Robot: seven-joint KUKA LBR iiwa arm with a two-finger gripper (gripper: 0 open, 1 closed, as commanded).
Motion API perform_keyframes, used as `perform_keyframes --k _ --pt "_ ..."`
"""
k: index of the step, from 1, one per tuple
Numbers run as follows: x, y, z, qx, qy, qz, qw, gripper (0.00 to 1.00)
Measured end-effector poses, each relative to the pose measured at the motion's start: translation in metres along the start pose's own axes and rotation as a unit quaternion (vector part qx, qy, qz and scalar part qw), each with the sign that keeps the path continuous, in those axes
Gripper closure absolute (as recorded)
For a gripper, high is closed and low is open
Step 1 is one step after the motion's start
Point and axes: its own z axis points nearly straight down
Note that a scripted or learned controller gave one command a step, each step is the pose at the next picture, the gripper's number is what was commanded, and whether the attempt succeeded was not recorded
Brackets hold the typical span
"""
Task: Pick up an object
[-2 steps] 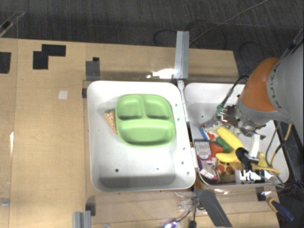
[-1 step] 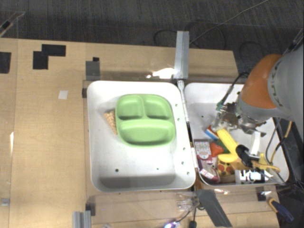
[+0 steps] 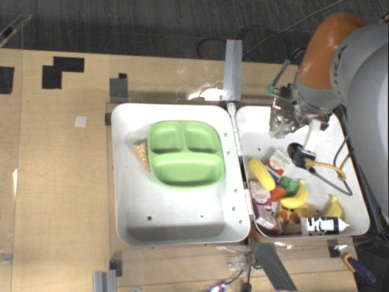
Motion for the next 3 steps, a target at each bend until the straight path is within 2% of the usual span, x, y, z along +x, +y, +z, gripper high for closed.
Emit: perform_keyframes --k 1,2,3 --pt "0.000 0.000 0.000 0.000 0.000 0.000 1.0000 0.00" --pt "-0.077 -0.017 0.082 0.001 0.000 -0.075 0.9972 0.00" --pt "-0.076 -0.040 0.005 0.000 0.000 0.109 0.9940 0.00"
